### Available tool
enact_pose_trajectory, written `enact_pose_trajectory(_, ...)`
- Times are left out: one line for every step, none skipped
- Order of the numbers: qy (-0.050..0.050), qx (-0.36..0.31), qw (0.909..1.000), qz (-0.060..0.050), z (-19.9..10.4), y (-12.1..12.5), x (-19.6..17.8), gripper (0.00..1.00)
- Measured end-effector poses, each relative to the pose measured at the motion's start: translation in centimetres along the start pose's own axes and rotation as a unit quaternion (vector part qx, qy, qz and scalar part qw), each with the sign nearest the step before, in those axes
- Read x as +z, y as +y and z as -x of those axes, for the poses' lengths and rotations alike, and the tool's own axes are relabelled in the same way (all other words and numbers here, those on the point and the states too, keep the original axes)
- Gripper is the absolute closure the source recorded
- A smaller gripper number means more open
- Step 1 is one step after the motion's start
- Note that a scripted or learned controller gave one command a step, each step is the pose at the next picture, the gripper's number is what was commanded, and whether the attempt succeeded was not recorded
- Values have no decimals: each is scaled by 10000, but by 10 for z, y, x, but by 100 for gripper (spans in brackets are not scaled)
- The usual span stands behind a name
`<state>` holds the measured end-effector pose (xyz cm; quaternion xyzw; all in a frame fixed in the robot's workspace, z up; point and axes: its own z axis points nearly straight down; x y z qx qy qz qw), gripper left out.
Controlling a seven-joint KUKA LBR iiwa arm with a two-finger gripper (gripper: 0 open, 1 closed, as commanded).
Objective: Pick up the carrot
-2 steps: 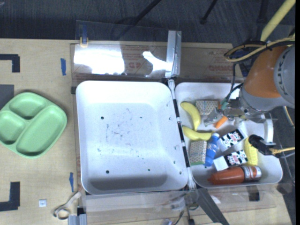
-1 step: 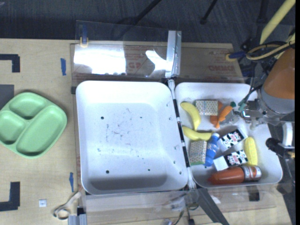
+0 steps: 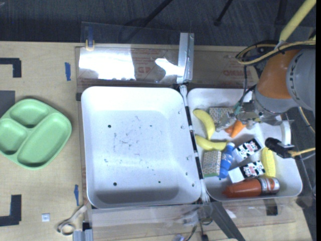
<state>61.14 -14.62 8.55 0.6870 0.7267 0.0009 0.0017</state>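
The arm reaches in from the right and sets the tool [image 3: 239, 118] low in the right bin [image 3: 296, 185], directly at the carrot [image 3: 235, 129]. The carrot lies in the upper middle of that bin, just right of the upper banana [image 3: 205, 122], its orange body sloping down and to the left from the tool. The tool's metal parts touch or overlap the carrot's upper end; whether the carrot sits between them cannot be told, and neither can the tool's opening.

The right bin is crowded, which explains the tight approach: a second banana [image 3: 210, 144] lies just below the carrot, a blue bottle [image 3: 226, 160] below that, with a corn cob [image 3: 269, 163] and a red bottle [image 3: 250, 187] along the lower right. The left bin [image 3: 95, 104] sits alongside. A green divided plate [image 3: 33, 132] rests on the table [image 3: 40, 64], well apart (not involved).

Judgement: the grasp stage is in hand; lift not yet confirmed.
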Motion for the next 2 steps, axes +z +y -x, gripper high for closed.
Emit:
enact_pose_trajectory(-5,1,10000,24,0,2,-12,100)
enact_pose_trajectory(10,319,9995,-15,-63,-10,-99,100)
